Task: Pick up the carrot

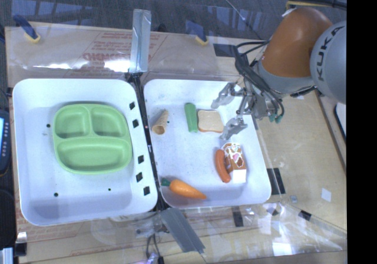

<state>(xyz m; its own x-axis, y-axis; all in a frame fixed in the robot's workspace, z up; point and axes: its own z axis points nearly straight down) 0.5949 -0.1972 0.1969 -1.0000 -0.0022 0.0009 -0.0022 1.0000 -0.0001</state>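
Hovering claw (228, 113) spread open, one carrot (185, 188), one sausage (222, 166), two bins (35, 204).

Grey arm (344, 62), orange band, black cables, "KUKA" lettering

1. Bright, even overhead light; the 2 white bins (35, 210) look nearly washed out.
2. Glare streaks the clear plastic sheeting (88, 59).
3. Slight overall softness; shadows faint.
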